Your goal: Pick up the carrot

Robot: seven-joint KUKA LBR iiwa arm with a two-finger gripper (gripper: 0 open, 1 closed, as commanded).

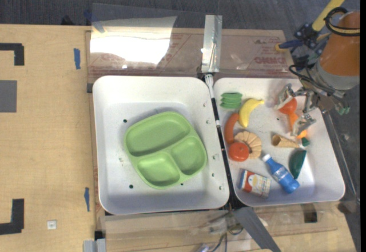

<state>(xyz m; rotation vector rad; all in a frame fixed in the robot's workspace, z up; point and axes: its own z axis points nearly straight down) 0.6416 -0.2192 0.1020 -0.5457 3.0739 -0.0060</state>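
Observation:
The carrot (289, 109), an orange tapered piece, lies in the upper right part of the right bin (329, 188). A second small orange bit with a green tip (303, 131) shows just below it; whether it belongs to the same carrot is unclear. My gripper (299, 107) hangs straight over this spot, reaching in from the right, and its metal parts hide part of the carrot. I cannot make out whether the carrot is between them or just lying beneath.
Sharing the right bin are a banana (250, 111), a green toy (231, 99), a red sausage (230, 127), a tomato (239, 152), a cone (284, 141), a blue bottle (281, 174), a can (254, 182) and a dark green vegetable (297, 162). The left bin holds a green divided plate (166, 148).

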